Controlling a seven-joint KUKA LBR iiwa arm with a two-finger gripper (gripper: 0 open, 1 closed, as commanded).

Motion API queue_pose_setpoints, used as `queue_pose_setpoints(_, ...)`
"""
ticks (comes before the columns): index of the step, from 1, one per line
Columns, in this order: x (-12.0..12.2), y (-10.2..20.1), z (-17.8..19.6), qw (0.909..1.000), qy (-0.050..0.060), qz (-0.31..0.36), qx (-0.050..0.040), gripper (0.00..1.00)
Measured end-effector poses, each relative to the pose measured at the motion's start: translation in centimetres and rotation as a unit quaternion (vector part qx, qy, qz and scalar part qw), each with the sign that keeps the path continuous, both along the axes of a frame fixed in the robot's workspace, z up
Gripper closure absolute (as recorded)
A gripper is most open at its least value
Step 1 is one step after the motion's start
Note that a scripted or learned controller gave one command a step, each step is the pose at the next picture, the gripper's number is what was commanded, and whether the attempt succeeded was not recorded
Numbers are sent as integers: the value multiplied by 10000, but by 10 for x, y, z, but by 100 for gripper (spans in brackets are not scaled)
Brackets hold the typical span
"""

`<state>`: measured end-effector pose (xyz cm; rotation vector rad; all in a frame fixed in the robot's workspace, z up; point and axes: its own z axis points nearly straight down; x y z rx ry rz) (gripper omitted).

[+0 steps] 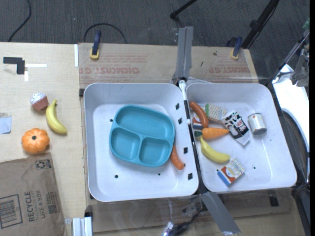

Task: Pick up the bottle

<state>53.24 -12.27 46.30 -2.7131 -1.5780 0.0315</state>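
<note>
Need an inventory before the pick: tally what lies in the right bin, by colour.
In the right bin:
Orange: 2, the hot dog and carrot
Yellow: 1, the banana
Silver: 1, the can
Multicoloured packets: 3
Total: 7

Left of the white bins (93, 146) lie a yellow banana (54, 118) and an orange pumpkin (35, 141). Inside the left bin sits a teal tray (142, 135), an orange sausage (177, 159) beside it. The right bin holds an orange carrot (214, 132), a second yellow banana (214, 152), a black-and-white patterned carton (236, 124) and a silver can (256, 123).
</note>
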Motion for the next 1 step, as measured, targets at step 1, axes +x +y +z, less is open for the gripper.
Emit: queue_pose_setpoints(1,1,1,8,10000,22,11,-10,100)
